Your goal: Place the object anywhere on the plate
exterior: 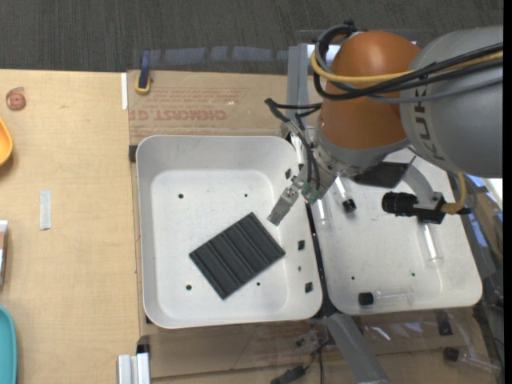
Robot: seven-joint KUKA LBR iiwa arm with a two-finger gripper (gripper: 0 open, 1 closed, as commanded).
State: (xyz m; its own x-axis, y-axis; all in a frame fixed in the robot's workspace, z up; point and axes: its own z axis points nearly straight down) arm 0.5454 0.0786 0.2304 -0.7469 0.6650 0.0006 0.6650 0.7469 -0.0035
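A dark grey ribbed rectangular plate (238, 254) lies flat and turned at an angle in the left bin (160, 214), near its middle. My gripper (285, 204) hangs over the right side of that bin, just above and right of the plate's upper corner, under the orange wrist band. Nothing visible sits between its tips, and the wrist hides much of it. A small black object (350, 206) lies in the right bin (448, 294) close beside the gripper. Another small black piece (366, 298) rests near that bin's front edge.
Clear tube-like pieces (432, 246) lie in the right bin. A cardboard sheet (200, 102) sits behind the left bin. The wooden bench (64, 214) stretches to the left, with an orange item (4, 146) at its edge.
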